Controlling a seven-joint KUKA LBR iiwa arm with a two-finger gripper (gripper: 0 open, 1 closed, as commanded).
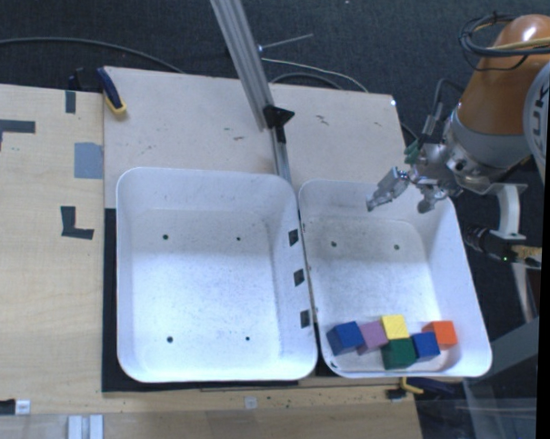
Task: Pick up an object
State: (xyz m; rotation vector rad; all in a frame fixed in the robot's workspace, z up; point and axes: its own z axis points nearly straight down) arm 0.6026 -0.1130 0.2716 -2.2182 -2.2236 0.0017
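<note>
Camera view took in the bench [37, 249], pale wood, with dark tape marks on its left part and a blue-and-yellow clamp [111, 90] near its far edge. Two white bins sat side by side on it. The left bin [128, 253] showed a speckled floor with a few dark dots. The right bin [455, 267] touched it along a shared wall marked with small black tabs.

The arm [504, 78] came in from the right, orange above the wrist and grey below, and hung over the far right corner of the right bin. A metal pole [250, 63] slanted down from the top of the view to the seam between the bins.

The gripper [405, 194] pointed down and leftward above the far edge of the right bin. Its two fingers stood apart, with nothing between them.

The blocks lay clustered at the near end of the right bin, well apart from the gripper. In a rough row from left to right lay a blue block [345, 336], a purple block [374, 334], a yellow block [395, 327], a second blue block [425, 345] and an orange block [444, 333]. A green block [398, 354] sat just in front of the yellow one, touching it.
</note>
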